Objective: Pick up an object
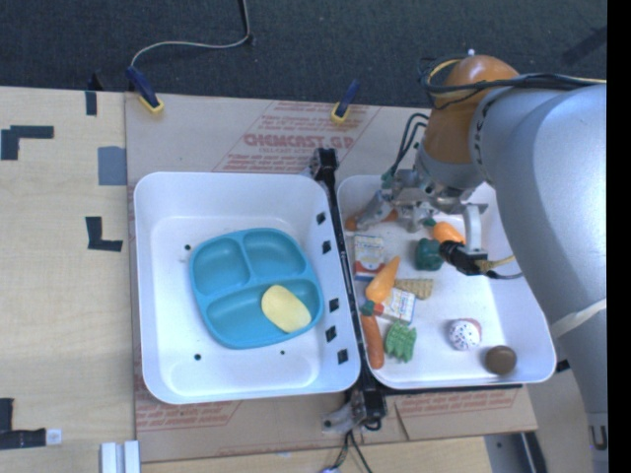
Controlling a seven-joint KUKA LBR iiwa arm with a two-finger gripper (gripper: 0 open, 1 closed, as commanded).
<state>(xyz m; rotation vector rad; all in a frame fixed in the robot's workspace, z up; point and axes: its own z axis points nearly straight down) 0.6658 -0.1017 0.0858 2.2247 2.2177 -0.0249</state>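
Your gripper (414,205) sits by the right bin's (523,308) back edge, crowded by toys; I cannot tell its jaw state.

Yellow clamps (146,91), black cable (240,8)

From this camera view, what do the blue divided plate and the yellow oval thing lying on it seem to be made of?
The blue divided plate looks like moulded plastic with a matte, even surface and rounded compartment ridges. The yellow oval thing in its larger compartment seems soft plastic or foam: dull, smooth, without highlights. Which of the two cannot be told.
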